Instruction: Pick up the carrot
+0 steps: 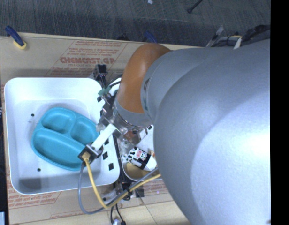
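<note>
The smooth grey arm [215, 125] with its glossy orange band [135, 81] covers the right bin, and I cannot tell the claw's state or where the carrot is. A rounded, matte blue divided tray [62, 137] lies in the shallow white left bin [22, 97].

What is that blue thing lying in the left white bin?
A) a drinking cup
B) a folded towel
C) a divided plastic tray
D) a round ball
C: the blue tray lies flat in the left bin and a ridge splits it into shallow compartments.
</note>
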